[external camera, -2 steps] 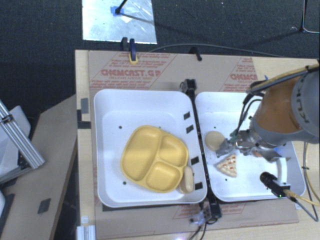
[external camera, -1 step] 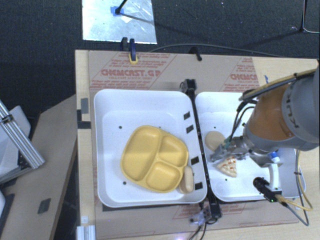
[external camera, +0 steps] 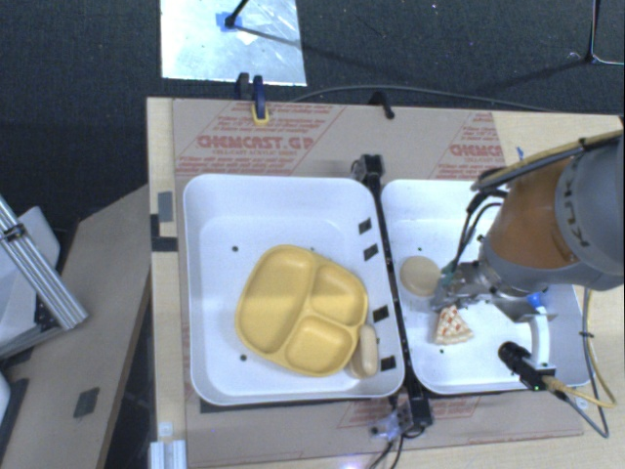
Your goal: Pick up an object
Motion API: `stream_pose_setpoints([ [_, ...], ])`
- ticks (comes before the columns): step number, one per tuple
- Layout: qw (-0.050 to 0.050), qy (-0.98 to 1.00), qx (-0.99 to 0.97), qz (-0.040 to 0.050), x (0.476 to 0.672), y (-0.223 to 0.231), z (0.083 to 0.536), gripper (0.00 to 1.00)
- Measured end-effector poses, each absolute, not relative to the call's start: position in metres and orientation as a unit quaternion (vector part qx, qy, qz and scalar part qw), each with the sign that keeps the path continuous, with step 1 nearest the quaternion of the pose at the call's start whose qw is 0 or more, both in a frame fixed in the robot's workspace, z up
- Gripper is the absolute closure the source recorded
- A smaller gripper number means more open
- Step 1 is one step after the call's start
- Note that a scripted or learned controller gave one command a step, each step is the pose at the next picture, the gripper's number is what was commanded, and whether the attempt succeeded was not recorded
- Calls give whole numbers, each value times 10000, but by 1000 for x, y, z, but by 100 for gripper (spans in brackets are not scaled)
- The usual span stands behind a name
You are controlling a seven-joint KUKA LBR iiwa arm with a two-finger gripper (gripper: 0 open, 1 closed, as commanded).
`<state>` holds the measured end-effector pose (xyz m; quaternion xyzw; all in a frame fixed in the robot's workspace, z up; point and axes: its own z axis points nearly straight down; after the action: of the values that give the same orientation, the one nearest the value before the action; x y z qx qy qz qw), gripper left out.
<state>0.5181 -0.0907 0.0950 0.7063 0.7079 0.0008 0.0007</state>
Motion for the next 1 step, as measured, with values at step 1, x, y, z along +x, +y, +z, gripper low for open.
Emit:
stream_pose_setpoints([
  [1, 23, 7082, 7060, 15, 522, -95, 139, 100],
])
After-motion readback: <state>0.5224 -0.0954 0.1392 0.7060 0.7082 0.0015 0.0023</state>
